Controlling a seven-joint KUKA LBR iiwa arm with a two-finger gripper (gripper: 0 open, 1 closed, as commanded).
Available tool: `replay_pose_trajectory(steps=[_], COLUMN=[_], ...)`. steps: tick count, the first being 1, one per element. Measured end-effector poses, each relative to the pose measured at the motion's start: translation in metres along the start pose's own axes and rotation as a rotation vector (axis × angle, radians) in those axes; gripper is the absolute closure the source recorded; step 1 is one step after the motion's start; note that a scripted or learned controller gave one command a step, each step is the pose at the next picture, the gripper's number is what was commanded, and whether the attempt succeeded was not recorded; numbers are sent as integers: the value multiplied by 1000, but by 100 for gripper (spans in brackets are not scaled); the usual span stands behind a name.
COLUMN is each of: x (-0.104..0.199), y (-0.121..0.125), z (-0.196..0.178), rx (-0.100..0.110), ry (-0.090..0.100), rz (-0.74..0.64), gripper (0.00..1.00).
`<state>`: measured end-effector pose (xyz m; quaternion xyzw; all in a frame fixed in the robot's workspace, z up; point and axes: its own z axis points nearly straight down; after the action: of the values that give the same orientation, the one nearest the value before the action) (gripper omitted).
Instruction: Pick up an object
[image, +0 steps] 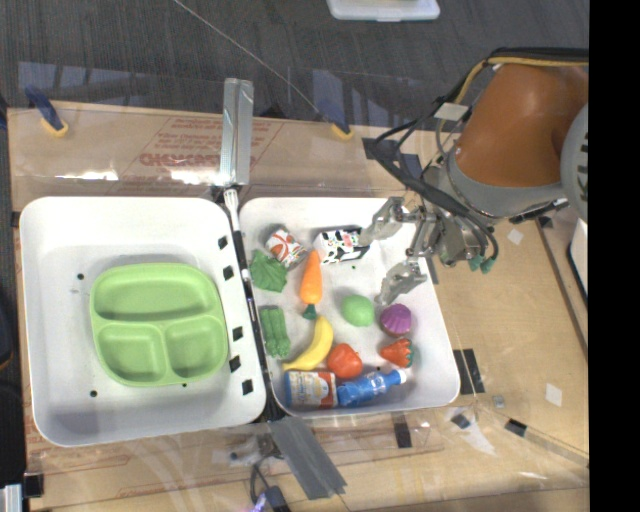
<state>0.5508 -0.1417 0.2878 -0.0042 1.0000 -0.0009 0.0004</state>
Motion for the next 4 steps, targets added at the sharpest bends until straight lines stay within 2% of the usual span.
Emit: replay_pose_trajectory(steps=[1,2,3,4], x=[-41,-55,-59,17], y=[1,17,19,-45], z=[119,189,176,154], rx=[-5,-2,0,0], ry=[10,-4,-14,0], rz=[-129,-57,-65,-214], gripper=[0,0,100,100])
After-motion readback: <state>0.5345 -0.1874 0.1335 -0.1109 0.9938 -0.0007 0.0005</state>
